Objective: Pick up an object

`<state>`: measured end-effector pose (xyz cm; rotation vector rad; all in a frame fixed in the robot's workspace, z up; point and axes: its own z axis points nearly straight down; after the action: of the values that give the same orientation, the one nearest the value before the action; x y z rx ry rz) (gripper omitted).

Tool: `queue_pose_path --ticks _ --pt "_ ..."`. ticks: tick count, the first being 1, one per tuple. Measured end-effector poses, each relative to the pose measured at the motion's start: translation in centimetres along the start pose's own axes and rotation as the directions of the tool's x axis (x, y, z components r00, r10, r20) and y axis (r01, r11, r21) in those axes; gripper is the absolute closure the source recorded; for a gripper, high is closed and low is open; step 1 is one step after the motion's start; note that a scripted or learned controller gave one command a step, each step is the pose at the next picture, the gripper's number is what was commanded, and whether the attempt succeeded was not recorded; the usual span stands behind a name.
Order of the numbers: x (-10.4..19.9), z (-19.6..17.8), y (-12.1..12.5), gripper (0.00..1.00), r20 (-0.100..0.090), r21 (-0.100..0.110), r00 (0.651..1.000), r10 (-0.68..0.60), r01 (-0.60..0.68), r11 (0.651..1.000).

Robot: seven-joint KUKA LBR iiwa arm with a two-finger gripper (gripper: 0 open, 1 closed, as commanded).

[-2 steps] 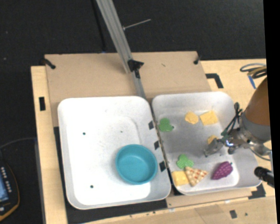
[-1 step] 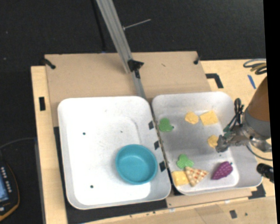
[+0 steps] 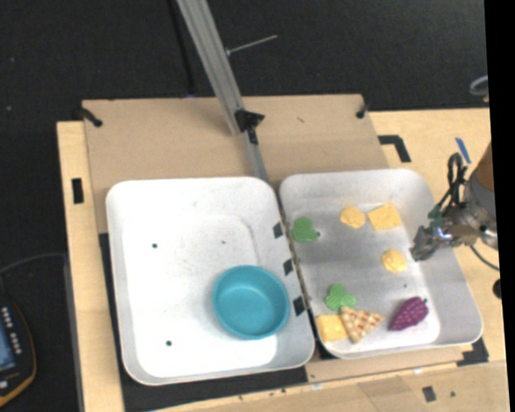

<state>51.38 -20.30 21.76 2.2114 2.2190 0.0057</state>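
The right bin (image 3: 361, 186) holds several small toy foods: a green piece (image 3: 305, 231), two yellow pieces (image 3: 352, 217) (image 3: 383, 216) near the back, a small yellow lump (image 3: 394, 259), a green leafy piece (image 3: 340, 297), a yellow block (image 3: 331, 328), a pizza slice (image 3: 361, 322) and a purple grape bunch (image 3: 408, 312). My gripper (image 3: 423, 244) hangs at the bin's right side, just right of the yellow lump, and nothing shows between its fingers. The arm comes in from the right edge.
The left bin (image 3: 162, 215) holds a blue bowl (image 3: 250, 300) at its front right. A grey pole (image 3: 219, 68) slants up from behind the bins. A handheld controller (image 3: 3, 343) lies at the far left off the bench.
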Motion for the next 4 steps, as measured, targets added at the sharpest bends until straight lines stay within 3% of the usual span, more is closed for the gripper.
queue_pose_path --ticks 1,4 --pt "-0.1 -2.6 0.2 1.00 -0.001 0.003 1.000 0.000 0.000 1.000" --pt "14.1 -1.9 5.8 1.00 -0.004 0.007 1.000 -0.003 0.003 1.000"
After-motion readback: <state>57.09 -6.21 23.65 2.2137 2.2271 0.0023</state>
